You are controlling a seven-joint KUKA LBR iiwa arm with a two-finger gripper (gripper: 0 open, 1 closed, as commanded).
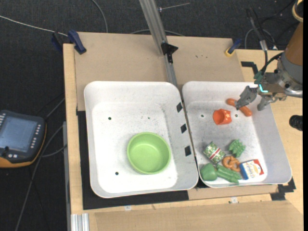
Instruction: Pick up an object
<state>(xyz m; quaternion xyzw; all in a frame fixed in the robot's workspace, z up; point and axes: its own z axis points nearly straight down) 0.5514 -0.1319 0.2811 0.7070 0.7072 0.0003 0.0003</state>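
One orange carrot (239,107) under end effector (254,100), right bin (276,138)

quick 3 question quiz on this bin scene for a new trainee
1. True or false: the green bowl sits in the left bin.
2. Which item lies nearest the end effector? A) orange carrot B) white carton C) green bowl
3. Fill in: the orange cup lies in the ____ bin.

Key: 1 true; 2 A; 3 right
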